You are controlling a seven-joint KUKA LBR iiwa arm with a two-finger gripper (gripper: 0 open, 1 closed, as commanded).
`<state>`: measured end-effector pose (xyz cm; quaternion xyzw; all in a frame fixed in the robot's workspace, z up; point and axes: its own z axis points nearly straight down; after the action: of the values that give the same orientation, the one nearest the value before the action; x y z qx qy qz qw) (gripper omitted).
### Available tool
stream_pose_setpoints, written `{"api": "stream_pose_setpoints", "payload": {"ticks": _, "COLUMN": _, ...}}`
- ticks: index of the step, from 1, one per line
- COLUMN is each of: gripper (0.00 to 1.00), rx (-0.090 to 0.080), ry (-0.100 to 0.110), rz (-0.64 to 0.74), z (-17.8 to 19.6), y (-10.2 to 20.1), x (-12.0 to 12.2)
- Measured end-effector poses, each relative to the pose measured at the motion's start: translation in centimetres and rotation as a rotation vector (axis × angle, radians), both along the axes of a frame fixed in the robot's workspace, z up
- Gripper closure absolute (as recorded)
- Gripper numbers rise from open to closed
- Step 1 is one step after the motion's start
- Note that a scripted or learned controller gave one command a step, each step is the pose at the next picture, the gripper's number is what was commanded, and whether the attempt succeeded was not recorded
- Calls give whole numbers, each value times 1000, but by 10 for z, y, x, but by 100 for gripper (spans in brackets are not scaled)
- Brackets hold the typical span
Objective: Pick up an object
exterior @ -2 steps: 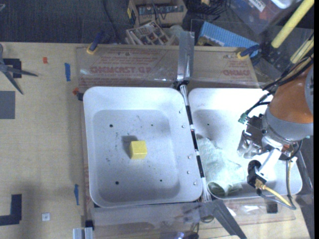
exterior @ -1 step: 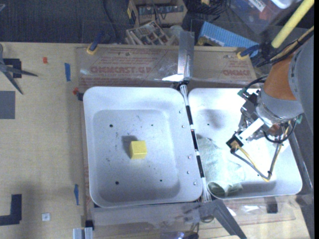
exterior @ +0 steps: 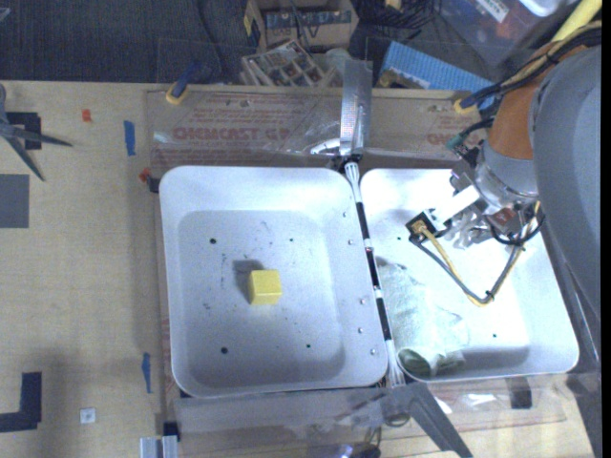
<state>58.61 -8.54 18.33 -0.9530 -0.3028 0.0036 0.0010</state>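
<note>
The grey arm with an orange band [exterior: 573, 132] reaches over the right white bin [exterior: 544, 351]. Its gripper [exterior: 468, 222] hovers there; its opening cannot be told. A small yellow cube [exterior: 265, 286] lies in the left white bin [exterior: 191, 208].

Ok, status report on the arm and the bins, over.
Gripper above right white bin, nothing seen held. Small yellow cube sits in left white bin, untouched. Clear cylinder lies at right bin's near corner.

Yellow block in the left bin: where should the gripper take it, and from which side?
Grip the yellow block across two opposite flat side faces, coming straight down from above. It sits alone on the floor of the left bin, away from the walls, so there looks to be room for fingers on every side.
</note>
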Motion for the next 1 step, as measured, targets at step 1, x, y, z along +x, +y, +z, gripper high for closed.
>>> {"api": "stream_pose_setpoints", "payload": {"ticks": 1, "gripper": 100, "rx": 3, "ry": 3, "rz": 9, "z": -3, "y": 10, "x": -66}}
